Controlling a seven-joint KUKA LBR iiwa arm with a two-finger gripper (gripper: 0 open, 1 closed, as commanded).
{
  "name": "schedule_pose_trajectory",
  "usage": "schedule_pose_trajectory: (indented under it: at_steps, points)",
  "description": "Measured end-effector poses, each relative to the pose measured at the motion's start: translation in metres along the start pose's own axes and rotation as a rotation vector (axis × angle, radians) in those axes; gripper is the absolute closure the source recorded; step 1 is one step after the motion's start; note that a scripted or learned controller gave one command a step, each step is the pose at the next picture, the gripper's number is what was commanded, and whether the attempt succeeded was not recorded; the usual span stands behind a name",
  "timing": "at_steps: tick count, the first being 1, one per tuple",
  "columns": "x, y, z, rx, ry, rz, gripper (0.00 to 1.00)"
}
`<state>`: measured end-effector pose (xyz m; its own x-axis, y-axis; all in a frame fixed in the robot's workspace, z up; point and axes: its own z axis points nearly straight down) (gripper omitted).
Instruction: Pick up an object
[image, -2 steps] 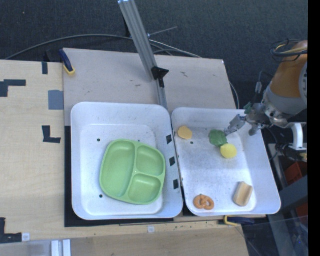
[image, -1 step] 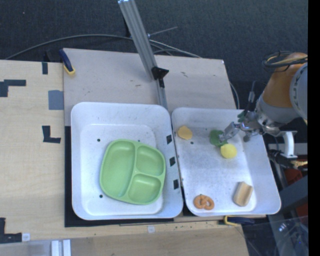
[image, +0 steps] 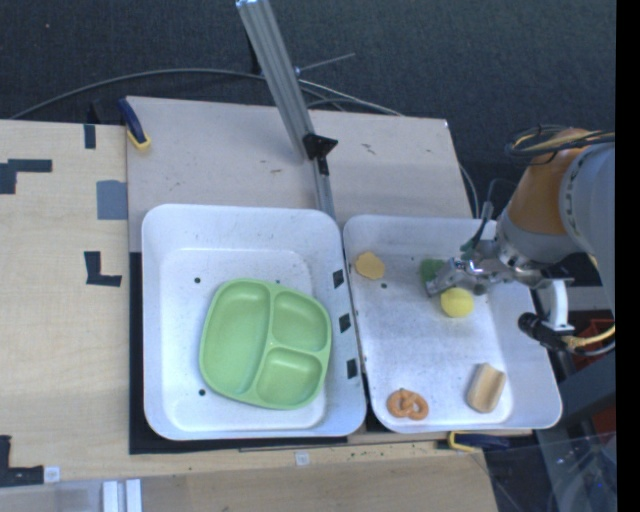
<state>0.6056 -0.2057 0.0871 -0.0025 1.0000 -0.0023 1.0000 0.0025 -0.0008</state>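
Hand (image: 450, 281) is low in the right bin (image: 520, 405), upper middle, sitting between a small green item (image: 432, 269) and a yellow ball-like fruit (image: 457, 302), probably a toy lemon. Can't tell if the hand is released or clenched, and nothing is visibly pinched in it

Likely target is the yellow fruit, just below the hand and touching or nearly touching it. My read: light, rigid plastic, smooth and round, so it'll roll or squirt out if pinched off-centre. Best to close across its widest part, straight down. Green item is partly hidden by the hand, so I can't identify it

Rest of the right bin:
- yellow-orange lump (image: 370, 265) near the upper left corner
- pretzel (image: 407, 403) at the bottom edge, flat with holes, awkward to pinch
- tan bread-like block (image: 486, 387) lower right, flat sides, looks like the easiest grab

All well apart from each other

Left bin (image: 160, 300) holds one light green divided plate (image: 265, 343), three compartments, nothing in them. Both bins sit side by side on the table (image: 60, 300)
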Motion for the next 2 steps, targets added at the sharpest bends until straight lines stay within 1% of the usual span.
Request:
schedule_pose_trajectory:
  at_steps: [1,2]
  points:
    - [0.001,0.000,-0.011,0.001,0.001,-0.001,1.00]
    - [0.007,-0.002,-0.072,-0.005,0.001,0.000,1.00]
